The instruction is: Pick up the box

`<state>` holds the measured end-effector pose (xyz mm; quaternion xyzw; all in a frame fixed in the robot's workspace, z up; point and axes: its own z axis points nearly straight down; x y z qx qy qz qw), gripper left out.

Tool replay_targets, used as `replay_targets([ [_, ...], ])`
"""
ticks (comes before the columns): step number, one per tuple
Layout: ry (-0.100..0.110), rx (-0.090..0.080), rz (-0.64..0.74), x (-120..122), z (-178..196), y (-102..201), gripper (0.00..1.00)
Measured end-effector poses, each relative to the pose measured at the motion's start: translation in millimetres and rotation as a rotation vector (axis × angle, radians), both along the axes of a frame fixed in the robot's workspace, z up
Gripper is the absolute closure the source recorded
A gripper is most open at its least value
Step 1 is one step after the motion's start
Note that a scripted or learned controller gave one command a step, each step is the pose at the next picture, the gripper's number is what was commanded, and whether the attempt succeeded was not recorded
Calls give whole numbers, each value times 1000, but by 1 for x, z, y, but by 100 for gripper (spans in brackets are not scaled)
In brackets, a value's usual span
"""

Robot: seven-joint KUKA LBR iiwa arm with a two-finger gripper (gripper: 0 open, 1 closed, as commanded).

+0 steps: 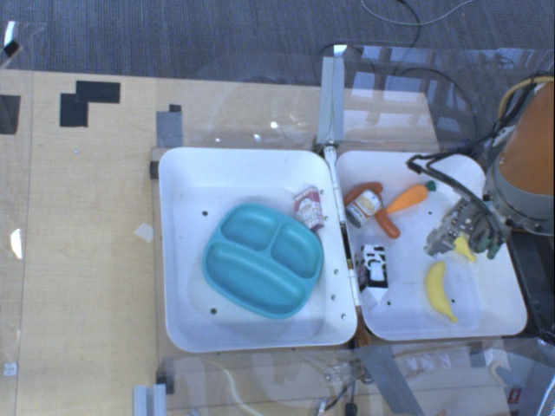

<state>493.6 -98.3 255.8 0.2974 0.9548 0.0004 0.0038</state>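
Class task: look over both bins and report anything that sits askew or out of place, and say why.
The black-and-white box leans against the right bin's left wall, tilted, not flat. In the left bin, a red packet rests askew by the blue divided plate's upper right rim. Nothing looks spilled or broken.

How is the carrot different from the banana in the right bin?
The carrot is orange with a green tip; the banana is plain yellow. The carrot lies near the bin's far side, slanting across it; the banana lies near the near edge, curved and pointing lengthways. Both lie loose in the right bin.
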Motion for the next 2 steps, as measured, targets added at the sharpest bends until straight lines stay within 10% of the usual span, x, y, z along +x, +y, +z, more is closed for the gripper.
replay_targets([
  [2,-12,-1,7,6,20,1,100],
])
